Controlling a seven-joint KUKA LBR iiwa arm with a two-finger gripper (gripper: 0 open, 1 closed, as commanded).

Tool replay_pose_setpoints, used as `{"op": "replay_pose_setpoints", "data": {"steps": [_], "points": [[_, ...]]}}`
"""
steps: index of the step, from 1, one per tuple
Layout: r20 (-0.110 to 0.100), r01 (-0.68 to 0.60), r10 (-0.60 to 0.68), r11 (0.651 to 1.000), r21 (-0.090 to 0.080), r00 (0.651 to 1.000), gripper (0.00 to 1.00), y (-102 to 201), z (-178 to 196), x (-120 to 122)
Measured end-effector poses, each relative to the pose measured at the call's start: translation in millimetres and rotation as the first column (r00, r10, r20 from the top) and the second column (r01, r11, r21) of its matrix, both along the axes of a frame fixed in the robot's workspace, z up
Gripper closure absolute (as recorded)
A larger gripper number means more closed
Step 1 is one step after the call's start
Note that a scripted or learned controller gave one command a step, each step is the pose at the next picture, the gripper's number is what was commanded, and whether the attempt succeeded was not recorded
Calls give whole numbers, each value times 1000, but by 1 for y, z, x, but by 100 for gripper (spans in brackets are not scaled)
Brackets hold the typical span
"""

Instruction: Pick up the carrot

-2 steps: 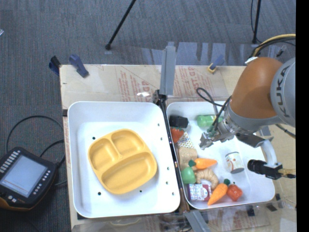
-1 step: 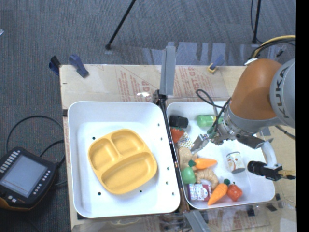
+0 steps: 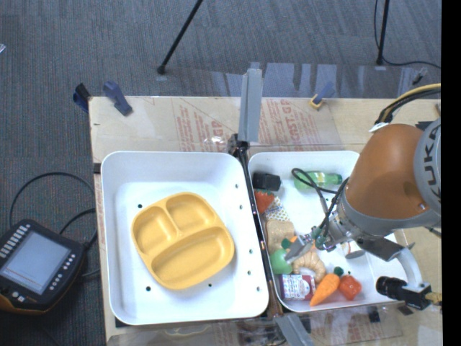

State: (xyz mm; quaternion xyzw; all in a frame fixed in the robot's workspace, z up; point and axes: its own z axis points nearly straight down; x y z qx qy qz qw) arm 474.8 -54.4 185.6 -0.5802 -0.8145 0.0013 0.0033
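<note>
Carrot sits in the right bin, near its front edge, between a small red-labelled packet on its left and a red tomato-like piece touching it on the right. Its long axis runs diagonal: narrow tip toward the bin's front-left, thick end up and right, near the tomato.

End effector is low over the clutter in the middle of the same bin, above a tan, lumpy item and just beside a green ball. Fingers look nearly closed, with nothing visibly between them; not holding the carrot.

Key relation: carrot lies toward the bin's front edge and slightly right of the end effector, near but not touching. My read: next move is a short shift toward the front edge, open wider, and rotate so the fingers close across the carrot's short axis, not along the diagonal.

Risk: tight neighbours on both sides, so one finger could land on the packet or tomato.

Left bin holds a yellow divided plate; irrelevant here.
</note>
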Motion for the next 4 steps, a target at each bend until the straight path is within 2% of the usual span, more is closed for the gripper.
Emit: {"op": "replay_pose_setpoints", "data": {"steps": [1,2,3,4], "points": [[-3,61,-61,998,0,998,0,-40,-52,-1],[2,256,-256,967,-2,967,0,-52,-52,52],[9,149,-149,989,-1,989,0,-40,22,66],[1,-230,230,973,1,973,0,-21,0,0]]}}
